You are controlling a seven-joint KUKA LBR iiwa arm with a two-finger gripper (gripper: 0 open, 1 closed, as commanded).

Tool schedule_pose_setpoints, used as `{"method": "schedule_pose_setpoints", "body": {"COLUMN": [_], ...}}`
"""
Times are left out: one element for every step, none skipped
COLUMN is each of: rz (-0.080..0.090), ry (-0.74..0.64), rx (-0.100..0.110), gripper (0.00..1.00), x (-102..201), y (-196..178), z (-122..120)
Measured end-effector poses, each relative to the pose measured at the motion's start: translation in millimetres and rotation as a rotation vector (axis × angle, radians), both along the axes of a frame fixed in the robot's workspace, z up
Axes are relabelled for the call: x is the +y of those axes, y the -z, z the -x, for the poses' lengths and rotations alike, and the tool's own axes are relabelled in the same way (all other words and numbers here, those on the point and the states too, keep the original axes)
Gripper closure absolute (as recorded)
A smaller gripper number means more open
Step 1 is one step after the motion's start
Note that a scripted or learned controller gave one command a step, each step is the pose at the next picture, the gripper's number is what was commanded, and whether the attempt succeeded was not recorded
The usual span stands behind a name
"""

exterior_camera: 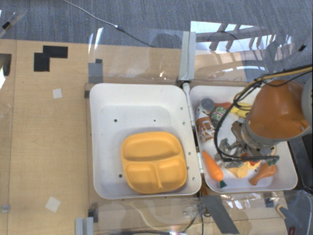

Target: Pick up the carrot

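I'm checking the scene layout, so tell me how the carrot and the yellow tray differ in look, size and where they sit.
The carrot is orange, slim and tapered with a green tip; the yellow tray is broad, rounded and divided into compartments. The carrot is far smaller than the tray. The carrot lies in the right bin among other items, near the end effector; the tray sits alone in the left bin. Both lie flat.

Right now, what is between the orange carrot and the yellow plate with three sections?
In the camera view, the raised white rims of the two bins lie between the orange carrot and the yellow three-section plate.
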State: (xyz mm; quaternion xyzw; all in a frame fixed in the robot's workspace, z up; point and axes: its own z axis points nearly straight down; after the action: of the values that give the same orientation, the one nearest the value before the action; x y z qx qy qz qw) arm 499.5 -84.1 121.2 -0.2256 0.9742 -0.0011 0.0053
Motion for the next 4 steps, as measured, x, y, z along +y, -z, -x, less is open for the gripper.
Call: {"method": "schedule_pose_setpoints", "body": {"rz": [0.001,0.006,0.004,0.009], "ry": [-0.173,-0.587,-0.884,-1.150], "rx": [0.003,-0.001,0.007,-0.001], "gripper": [1.00,1.00,1.00,1.00], "x": [-3,4,-4,57], "y": [-6,-65,2,-65], "z": [-10,0,12,-9]}}
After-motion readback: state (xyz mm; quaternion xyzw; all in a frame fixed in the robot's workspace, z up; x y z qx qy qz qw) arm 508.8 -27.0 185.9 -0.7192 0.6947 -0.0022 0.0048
